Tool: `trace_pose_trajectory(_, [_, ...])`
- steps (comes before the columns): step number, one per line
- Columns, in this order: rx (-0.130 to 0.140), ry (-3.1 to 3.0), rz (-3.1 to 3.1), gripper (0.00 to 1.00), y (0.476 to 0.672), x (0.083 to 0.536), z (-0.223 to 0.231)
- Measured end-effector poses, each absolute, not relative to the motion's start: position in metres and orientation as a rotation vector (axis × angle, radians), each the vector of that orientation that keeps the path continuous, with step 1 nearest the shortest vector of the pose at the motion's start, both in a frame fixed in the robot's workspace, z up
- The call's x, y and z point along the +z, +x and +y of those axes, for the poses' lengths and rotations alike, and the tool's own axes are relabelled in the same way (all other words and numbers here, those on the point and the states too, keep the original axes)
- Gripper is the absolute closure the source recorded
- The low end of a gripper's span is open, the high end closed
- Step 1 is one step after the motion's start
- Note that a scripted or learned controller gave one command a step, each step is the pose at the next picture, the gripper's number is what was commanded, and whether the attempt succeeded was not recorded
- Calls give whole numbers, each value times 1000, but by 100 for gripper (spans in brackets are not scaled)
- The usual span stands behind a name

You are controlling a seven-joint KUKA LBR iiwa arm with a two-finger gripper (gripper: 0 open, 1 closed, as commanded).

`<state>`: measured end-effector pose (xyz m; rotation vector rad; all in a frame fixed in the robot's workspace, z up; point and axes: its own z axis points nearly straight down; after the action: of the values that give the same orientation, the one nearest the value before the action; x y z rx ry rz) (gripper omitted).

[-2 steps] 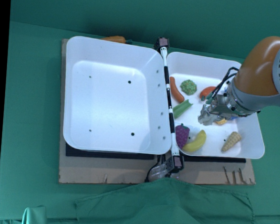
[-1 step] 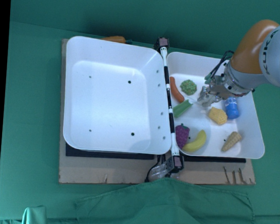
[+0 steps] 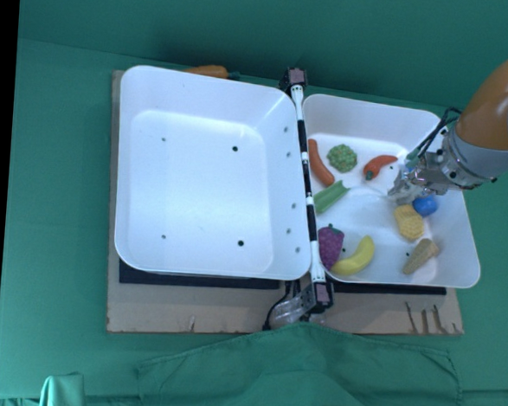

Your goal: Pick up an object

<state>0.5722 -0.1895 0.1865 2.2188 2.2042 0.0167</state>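
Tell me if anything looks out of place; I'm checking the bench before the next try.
One thing: an orange toy lies outside the bins, on the bench behind the left bin's far rim. The other toys sit in the right bin, where the gripper is.

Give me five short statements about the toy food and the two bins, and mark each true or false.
1. The banana lies in the right bin. True.
2. The purple grapes sit in the left bin. False: they lie in the right bin, beside the banana.
3. The gripper hangs over the right bin. True.
4. The red pepper touches the banana. False: they lie well apart.
5. The blue ball lies by the gripper. True.
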Motion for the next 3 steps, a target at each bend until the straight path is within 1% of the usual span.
trace_pose_trajectory(3, [24,2210,2180,100,576,225,-193])
